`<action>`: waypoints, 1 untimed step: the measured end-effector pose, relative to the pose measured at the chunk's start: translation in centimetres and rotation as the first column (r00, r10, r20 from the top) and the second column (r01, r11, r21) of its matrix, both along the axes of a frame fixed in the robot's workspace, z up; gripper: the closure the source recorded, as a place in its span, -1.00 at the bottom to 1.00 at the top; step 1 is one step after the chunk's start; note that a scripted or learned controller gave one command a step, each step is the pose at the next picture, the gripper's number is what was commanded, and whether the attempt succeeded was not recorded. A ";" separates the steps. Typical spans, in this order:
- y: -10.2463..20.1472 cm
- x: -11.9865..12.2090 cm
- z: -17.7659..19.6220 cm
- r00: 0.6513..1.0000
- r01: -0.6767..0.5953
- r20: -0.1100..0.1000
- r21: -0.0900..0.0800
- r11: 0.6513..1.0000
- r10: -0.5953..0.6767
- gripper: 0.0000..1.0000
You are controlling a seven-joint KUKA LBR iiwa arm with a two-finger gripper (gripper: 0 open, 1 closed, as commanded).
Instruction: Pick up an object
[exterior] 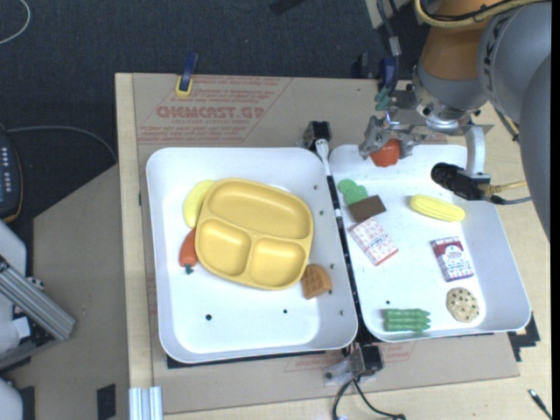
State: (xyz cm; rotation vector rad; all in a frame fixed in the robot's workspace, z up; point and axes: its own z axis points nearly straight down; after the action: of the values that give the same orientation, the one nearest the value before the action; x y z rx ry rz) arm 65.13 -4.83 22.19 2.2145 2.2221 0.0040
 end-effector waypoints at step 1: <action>0.4 -1.6 -0.5 1.000 0.004 -0.008 0.001 1.000 -0.004 1.00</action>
State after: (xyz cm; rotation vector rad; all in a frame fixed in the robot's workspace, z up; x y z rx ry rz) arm 63.55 -4.42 21.70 2.2230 2.2226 -0.0029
